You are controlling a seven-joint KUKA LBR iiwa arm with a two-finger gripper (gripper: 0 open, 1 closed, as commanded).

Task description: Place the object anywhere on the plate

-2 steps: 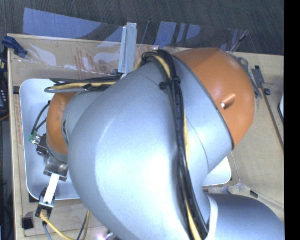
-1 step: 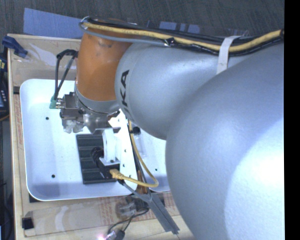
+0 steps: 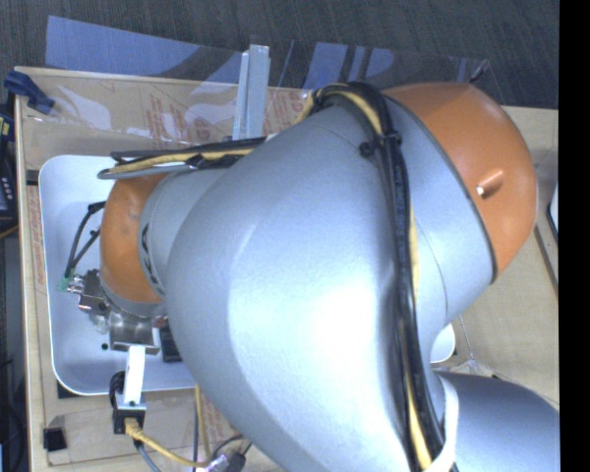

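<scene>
The grey arm (image 3: 305, 283) reaches across the surface from its right edge, covering most of it. Its claw (image 3: 118, 332) hangs over the left bin (image 3: 67, 357), toward that bin's near edge. Whether the claw is apart or together cannot be told, nor where the object lies.

One arm (image 3: 305, 293), one white bin (image 3: 59, 334) (mostly under arm)

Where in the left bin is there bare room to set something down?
Bare white floor runs along the left bin's left wall, top corner to bottom corner. Rightward it is crowded: the arm hangs over the rest.
</scene>
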